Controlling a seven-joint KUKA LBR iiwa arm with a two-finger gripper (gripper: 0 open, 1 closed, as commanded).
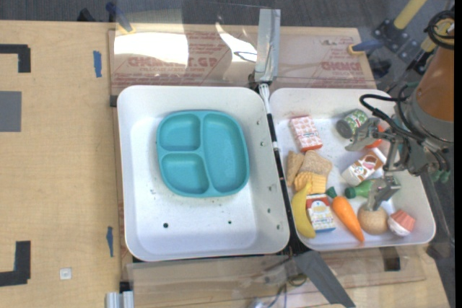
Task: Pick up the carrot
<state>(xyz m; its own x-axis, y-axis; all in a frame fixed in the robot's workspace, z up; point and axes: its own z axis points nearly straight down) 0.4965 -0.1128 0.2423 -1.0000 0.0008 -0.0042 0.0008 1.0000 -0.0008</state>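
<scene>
The carrot [346, 217] lies slantwise near the front of the right bin [422, 234], green top toward the bin's middle, tip toward the front rim, just beside a small carton [320, 213] and a banana [302, 213], with a beige potato-like piece [374, 220] on its other side. The gripper [384, 168] hangs over the right side of that bin (among a crowd of toy foods), and whether it is wide or narrow, I cannot tell. Over in the left bin [144, 227], a teal divided plate [203, 154] sits alone.
</scene>
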